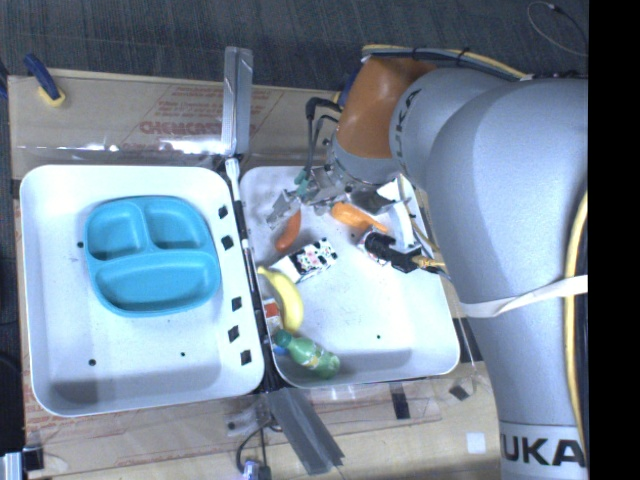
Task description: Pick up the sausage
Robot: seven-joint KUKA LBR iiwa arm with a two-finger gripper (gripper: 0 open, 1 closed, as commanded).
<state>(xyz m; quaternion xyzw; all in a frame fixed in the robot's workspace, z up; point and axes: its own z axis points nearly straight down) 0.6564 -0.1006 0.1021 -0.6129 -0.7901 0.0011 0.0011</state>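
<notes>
Far left of the claw, the left bin (60,368) holds a blue divided plate (152,253). The claw (305,190) hangs over the right bin (430,353); I cannot tell how it is set. What seems to be the sausage (288,230) lies just below it. Further below sit a banana (285,296) and a green bottle (308,356); a carrot (352,215) lies to its right.

Setting: robotics laboratory. Evidence: large grey industrial arm with orange band (480,168); two shallow white plastic bins (40,268) side by side on a cardboard-lined bench (150,103); dark carpet floor (200,8); loose cable (560,18).
</notes>
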